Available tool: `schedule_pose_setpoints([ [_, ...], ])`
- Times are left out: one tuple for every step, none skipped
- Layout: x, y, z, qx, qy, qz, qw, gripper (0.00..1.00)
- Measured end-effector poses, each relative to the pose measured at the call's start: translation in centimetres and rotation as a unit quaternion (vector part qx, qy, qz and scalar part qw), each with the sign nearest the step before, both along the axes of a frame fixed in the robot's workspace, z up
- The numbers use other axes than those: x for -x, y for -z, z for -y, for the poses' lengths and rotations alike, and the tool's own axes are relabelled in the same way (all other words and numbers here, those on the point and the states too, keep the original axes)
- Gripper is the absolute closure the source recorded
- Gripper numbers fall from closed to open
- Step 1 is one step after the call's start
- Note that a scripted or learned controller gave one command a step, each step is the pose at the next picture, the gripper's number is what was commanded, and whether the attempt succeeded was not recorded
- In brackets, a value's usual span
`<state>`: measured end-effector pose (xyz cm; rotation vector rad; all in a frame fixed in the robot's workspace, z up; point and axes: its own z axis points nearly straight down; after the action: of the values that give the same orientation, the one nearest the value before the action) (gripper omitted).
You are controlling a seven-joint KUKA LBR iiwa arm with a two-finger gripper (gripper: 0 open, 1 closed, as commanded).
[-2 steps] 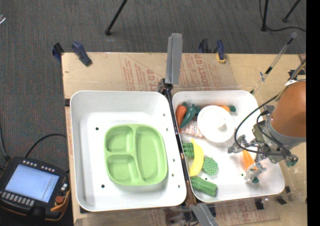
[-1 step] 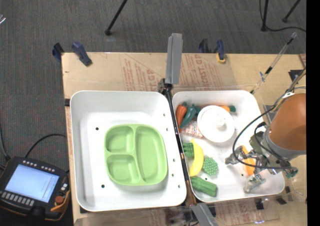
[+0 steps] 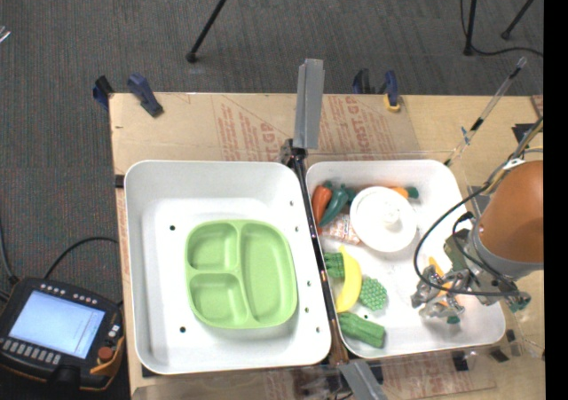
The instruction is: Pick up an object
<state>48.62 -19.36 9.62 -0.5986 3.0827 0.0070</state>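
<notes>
Faintly, red print, perhaps "LTD", bench

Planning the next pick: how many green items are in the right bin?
3 seen: a teal piece beside the carrot, a bumpy green one right of the banana, a dark green one at the front edge. More may be hidden.

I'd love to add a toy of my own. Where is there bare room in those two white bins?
The left bin has bare floor all round the green tray, widest above it. The right bin is crowded along its left side: banana, white lid, vegetables. Its barest patch lies between the banana and the gripper.
</notes>
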Motion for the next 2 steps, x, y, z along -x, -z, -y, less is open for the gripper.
schedule_pose_setpoints([
  [0.02,0.04,-0.01,-0.0001,0.0,0.0,1.0,0.0],
  [-0.12,-0.91,-0.19,-0.0008,-0.001,0.001,1.0,1.0],
])
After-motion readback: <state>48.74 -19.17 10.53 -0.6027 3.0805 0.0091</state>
